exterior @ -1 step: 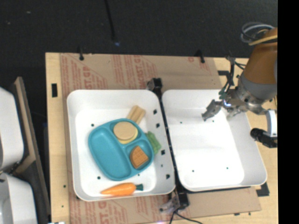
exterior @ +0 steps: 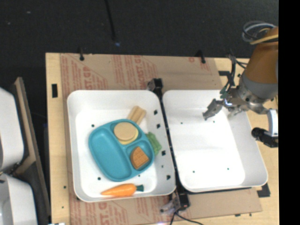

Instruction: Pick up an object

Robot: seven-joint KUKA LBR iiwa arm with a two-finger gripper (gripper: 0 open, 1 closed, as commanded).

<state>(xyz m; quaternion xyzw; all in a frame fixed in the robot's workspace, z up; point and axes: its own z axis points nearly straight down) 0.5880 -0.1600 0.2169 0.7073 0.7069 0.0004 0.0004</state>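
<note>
Two white bins side by side on the surface. Left bin (exterior: 75, 139) holds a blue tray (exterior: 105, 156) with a round tan biscuit (exterior: 126, 131) and a brown waffle (exterior: 139, 157) on it. Wooden block (exterior: 137, 113) just past the tray's far edge; green piece (exterior: 154, 143) at its right side; carrot (exterior: 123, 190) along the bin's near edge. Claw (exterior: 212, 109) over the right bin (exterior: 211, 172), near its far right corner, nothing seen in it; cannot tell its state
</note>
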